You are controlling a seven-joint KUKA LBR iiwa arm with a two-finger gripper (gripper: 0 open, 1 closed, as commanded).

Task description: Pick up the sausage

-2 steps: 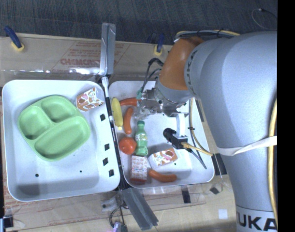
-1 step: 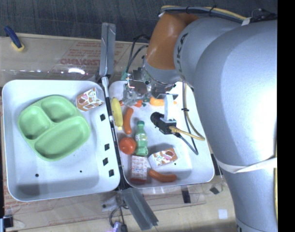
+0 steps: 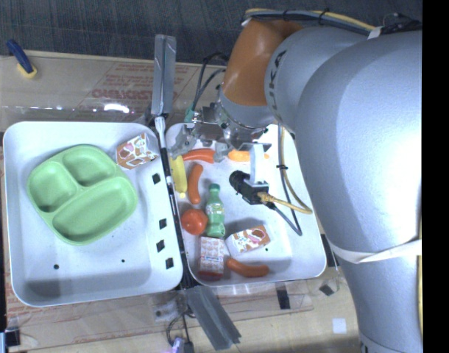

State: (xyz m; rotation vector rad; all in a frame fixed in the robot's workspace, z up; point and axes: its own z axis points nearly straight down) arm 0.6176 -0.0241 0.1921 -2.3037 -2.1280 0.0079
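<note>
Camera view: the gripper (image 3: pixel 210 140) hangs low over the far end of the right bin (image 3: pixel 305 259), and whether it is open or closed cannot be told from here. Just beneath it lies an orange-red sausage (image 3: pixel 198 155), with a second sausage (image 3: pixel 195 183) beside a yellow corn cob (image 3: pixel 179 173). Nearer lie a tomato (image 3: pixel 194 221), a green bottle (image 3: pixel 214 212) and another sausage (image 3: pixel 246 268). The left bin (image 3: pixel 33 278) holds a green divided plate (image 3: pixel 82 193).
</note>
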